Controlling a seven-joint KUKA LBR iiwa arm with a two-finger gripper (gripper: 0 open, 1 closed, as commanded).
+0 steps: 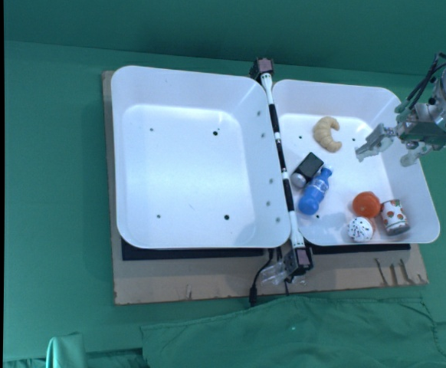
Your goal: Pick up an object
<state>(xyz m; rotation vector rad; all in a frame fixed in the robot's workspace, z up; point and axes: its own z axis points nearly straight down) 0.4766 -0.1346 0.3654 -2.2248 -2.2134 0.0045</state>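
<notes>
My gripper (pixel 391 149) hangs over the right edge of the right bin (pixel 338 98), its two fingers spread apart with nothing between them. In that bin lie a tan croissant (pixel 328 133), a small black box (pixel 309 166), a blue bottle (pixel 315 192), an orange ball (pixel 365 203), a white speckled ball (pixel 360 229) and a small red and white can (pixel 394 216). The croissant is to the left of the gripper; the orange ball and the can are below it.
The left bin (pixel 185 90) sits beside the right one, with a black and white bar (pixel 279 148) along the seam between them. Both rest on a brown board (pixel 192 286) on the green bench. A green cloth (pixel 300 332) lies at the front.
</notes>
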